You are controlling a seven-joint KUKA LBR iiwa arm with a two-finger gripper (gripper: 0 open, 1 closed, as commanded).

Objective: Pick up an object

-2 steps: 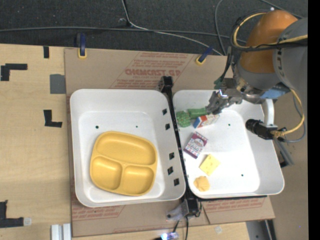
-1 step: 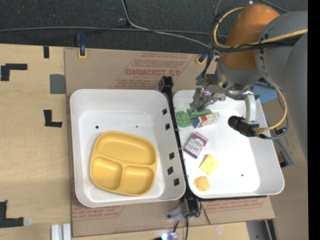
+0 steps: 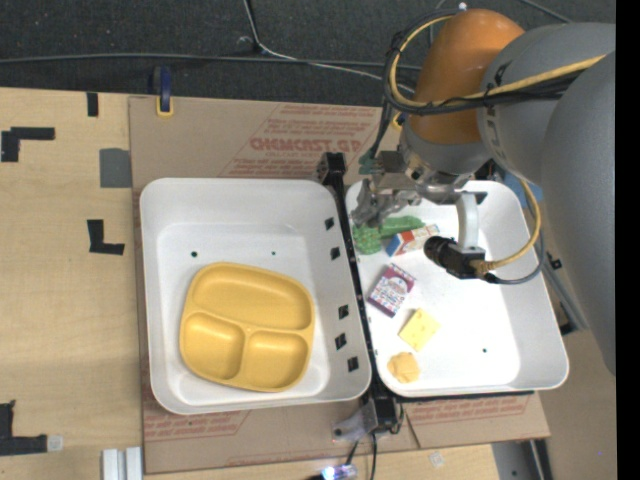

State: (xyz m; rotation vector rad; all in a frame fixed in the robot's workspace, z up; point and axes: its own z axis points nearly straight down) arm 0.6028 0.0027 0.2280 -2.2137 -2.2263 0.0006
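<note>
You are at the reach-down step of the pick, I judge: nothing looks lifted yet. In the right bin [image 3: 520, 368], nearest the front edge, lies a small orange piece [image 3: 404, 367], then a yellow wedge [image 3: 419, 328], then a purple packet [image 3: 390, 290] close to the left wall. Farther back, near the back-left corner, sit a green object [image 3: 367, 238] and a red and blue box [image 3: 408, 238]. The gripper [image 3: 378, 203] is low over that corner, just above the green object, so this is probably the target. How wide it stands I cannot tell. The next move needs a straight descent, clear of the box. The arm [image 3: 470, 63] comes from the right and bends down over the back edge. The left bin [image 3: 160, 208] holds a yellow tray [image 3: 245, 325]
</note>
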